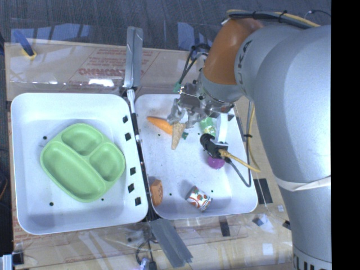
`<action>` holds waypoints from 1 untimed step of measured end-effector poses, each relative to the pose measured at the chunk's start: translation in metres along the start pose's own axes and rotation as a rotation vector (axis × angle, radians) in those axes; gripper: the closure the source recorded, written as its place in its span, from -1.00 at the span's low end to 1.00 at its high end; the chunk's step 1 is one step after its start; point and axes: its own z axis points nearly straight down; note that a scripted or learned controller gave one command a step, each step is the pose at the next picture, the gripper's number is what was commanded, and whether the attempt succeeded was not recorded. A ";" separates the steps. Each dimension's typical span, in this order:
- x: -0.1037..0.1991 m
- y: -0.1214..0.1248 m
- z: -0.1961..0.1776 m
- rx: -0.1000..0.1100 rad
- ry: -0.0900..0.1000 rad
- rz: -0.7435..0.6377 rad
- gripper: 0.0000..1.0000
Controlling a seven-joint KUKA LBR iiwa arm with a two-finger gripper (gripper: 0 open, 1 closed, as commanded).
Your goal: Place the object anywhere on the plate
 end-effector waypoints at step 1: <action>0.063 -0.035 -0.021 -0.002 -0.002 -0.273 1.00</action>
